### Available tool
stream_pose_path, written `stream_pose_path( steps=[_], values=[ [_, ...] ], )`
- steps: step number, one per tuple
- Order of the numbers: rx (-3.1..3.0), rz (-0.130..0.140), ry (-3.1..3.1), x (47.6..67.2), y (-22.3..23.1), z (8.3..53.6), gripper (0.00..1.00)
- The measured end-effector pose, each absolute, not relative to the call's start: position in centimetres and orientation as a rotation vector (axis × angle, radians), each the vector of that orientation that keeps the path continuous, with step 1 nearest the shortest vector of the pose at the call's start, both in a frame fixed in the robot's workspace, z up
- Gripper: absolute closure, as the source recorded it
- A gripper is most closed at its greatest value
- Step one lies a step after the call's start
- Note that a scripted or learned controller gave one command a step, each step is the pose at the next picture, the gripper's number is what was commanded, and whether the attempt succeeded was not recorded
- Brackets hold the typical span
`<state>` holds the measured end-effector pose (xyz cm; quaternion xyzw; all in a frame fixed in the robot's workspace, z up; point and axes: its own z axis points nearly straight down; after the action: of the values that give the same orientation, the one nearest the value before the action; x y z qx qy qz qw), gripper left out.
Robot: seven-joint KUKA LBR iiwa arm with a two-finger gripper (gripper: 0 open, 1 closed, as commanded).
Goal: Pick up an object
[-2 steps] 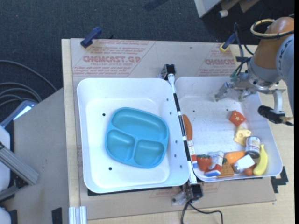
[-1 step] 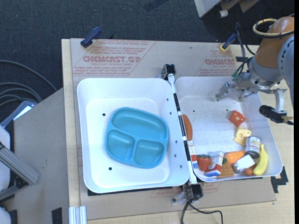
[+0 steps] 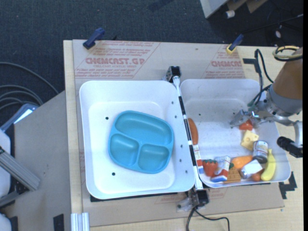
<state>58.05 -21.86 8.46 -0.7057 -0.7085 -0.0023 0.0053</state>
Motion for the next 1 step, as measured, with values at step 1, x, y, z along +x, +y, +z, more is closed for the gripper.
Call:
stream_pose_path(
  steps=[1],
  values=[
    [-2.217,-0.004,-2.221,58.05,-22.13,9.45,1.00]
  ],
)
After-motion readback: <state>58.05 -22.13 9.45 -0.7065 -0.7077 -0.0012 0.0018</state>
